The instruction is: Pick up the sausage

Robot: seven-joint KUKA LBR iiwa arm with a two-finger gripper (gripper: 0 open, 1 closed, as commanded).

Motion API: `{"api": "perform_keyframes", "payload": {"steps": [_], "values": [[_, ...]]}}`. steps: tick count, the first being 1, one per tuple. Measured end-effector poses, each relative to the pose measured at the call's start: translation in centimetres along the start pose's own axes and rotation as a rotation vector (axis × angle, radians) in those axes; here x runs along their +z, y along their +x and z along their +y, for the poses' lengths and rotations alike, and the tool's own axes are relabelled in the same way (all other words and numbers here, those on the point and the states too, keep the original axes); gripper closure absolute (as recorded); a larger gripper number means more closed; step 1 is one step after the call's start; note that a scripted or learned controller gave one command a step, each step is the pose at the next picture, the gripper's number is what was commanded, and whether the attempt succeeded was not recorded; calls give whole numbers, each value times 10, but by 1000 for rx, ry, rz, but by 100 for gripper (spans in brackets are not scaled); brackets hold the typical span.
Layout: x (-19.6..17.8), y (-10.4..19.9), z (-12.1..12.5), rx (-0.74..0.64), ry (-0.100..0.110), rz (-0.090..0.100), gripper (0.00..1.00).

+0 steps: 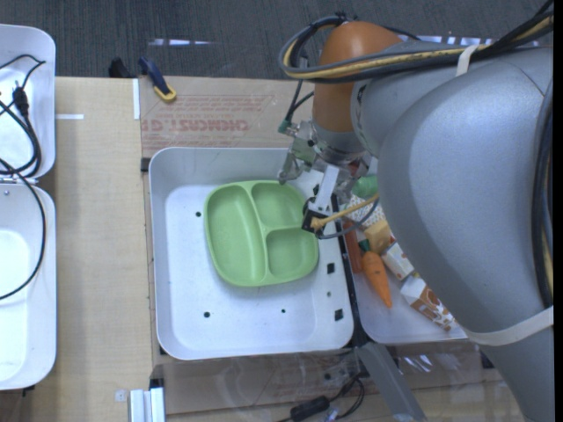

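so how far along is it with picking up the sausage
Done: nothing I can confirm. In hand: the gripper is down at the left edge of the right bin, beside the green plate that lies in the left bin; whether it grips anything is hidden. Left: the grasp and the lift. The arm covers much of the right bin; a carrot lies there, and the sausage may be hidden underneath.

Red letters are running in two lines across the brown cardboard (pixel 211 117), at twelve o'clock from the white bin (pixel 255 323) holding the green plate (pixel 259 231). They are showing backwards and blurry, so the words are staying unreadable.
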State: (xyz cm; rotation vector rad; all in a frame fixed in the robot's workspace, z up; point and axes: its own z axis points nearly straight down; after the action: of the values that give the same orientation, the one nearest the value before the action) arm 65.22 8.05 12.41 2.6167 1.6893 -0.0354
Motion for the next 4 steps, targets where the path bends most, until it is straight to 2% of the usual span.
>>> {"api": "perform_keyframes", "payload": {"steps": [4], "values": [[-1, 1, 2, 127, -10, 5, 0]]}}
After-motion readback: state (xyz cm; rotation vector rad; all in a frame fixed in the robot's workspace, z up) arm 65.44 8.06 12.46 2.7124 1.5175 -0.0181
